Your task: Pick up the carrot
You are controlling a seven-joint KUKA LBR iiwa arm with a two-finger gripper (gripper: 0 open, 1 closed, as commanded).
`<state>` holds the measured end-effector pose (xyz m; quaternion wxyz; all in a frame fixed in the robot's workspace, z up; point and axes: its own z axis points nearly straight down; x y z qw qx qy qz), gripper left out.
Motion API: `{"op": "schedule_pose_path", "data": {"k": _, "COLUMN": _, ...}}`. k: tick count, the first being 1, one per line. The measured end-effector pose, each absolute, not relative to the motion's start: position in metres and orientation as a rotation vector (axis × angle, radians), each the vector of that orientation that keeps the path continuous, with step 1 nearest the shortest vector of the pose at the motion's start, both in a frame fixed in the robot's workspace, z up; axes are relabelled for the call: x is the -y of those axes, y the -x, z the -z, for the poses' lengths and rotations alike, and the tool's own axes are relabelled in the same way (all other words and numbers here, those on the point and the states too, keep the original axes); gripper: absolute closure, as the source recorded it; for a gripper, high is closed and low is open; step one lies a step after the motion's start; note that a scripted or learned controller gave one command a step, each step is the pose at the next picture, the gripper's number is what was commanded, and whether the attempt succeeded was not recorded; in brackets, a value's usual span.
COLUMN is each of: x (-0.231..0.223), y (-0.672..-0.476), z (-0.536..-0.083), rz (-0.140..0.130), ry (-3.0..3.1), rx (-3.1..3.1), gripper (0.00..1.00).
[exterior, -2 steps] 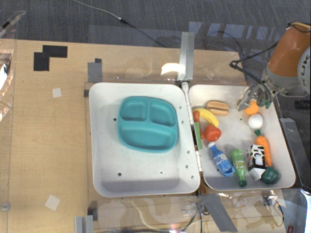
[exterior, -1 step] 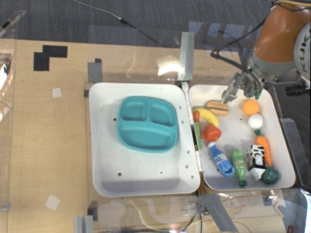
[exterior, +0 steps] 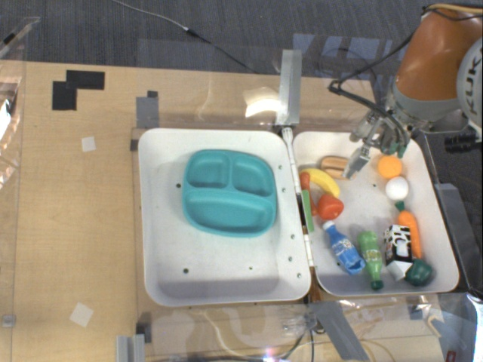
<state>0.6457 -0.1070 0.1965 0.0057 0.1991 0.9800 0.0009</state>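
The carrot (exterior: pixel 410 234) is orange and lies lengthwise near the right wall of the right bin (exterior: pixel 445 274), between a white egg (exterior: pixel 397 189) and a black-and-white carton (exterior: pixel 398 244). My gripper (exterior: pixel 375 154) hovers over the back of that bin, well up and to the left of the carrot. Its fingers are spread open with nothing between them; one fingertip (exterior: pixel 354 166) points down-left towards a hot dog bun (exterior: pixel 332 162). An orange fruit (exterior: pixel 390 167) sits just below the gripper.
The right bin also holds a banana (exterior: pixel 323 181), a red pepper (exterior: pixel 329 207), a blue bottle (exterior: pixel 343 248), a green bottle (exterior: pixel 370 259) and a dark green vegetable (exterior: pixel 419 272). A teal divided plate (exterior: pixel 226 191) rests in the left bin (exterior: pixel 162 277).
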Motion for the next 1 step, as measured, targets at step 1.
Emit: {"op": "schedule_pose_path", "data": {"k": 1, "x": 0.1962, "y": -0.6592, "z": -0.0876, "rz": 0.006, "ry": -0.496, "rx": -3.100, "gripper": 0.00}}
